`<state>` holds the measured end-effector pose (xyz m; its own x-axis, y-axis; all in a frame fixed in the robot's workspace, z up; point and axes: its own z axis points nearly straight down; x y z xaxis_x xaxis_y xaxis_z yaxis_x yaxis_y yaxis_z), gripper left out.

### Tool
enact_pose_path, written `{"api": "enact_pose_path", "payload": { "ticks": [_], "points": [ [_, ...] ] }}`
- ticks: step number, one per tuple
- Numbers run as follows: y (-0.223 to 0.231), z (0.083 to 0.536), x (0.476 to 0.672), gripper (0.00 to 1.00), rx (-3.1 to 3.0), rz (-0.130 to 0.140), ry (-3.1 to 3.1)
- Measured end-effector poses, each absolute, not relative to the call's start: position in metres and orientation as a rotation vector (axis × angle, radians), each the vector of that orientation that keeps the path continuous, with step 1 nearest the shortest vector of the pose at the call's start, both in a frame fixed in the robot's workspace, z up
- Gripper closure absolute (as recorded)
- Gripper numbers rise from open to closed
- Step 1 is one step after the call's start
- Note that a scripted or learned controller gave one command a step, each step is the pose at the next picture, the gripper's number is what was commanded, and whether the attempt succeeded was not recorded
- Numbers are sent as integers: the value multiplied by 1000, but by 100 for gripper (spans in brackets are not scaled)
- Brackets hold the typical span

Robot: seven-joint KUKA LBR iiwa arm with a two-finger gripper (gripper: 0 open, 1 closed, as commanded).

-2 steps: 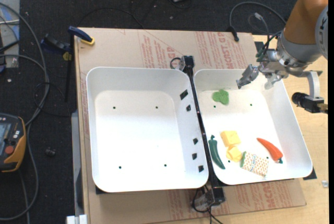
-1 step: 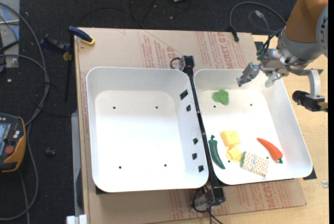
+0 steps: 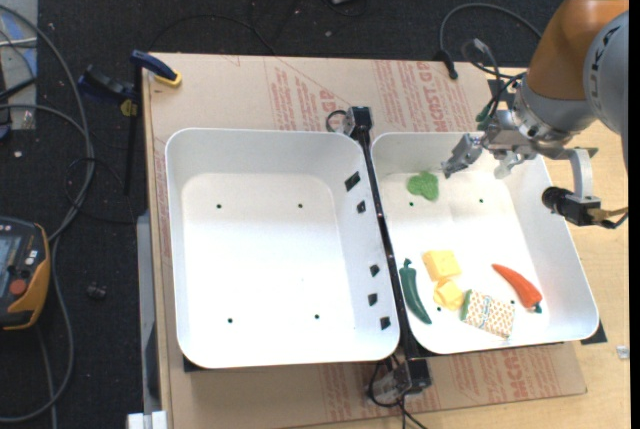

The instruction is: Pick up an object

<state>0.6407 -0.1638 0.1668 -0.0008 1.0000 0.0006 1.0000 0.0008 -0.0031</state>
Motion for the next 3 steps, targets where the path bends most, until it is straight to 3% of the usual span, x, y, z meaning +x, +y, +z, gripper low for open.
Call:
{"api": "enact_pose_path", "payload": {
  "ticks": [2,3],
  "points": [
    [-160,91,642,0,-2219,1,-2222],
    [-160,103,643,100,-2221,-2,-2224]
  ]
}}
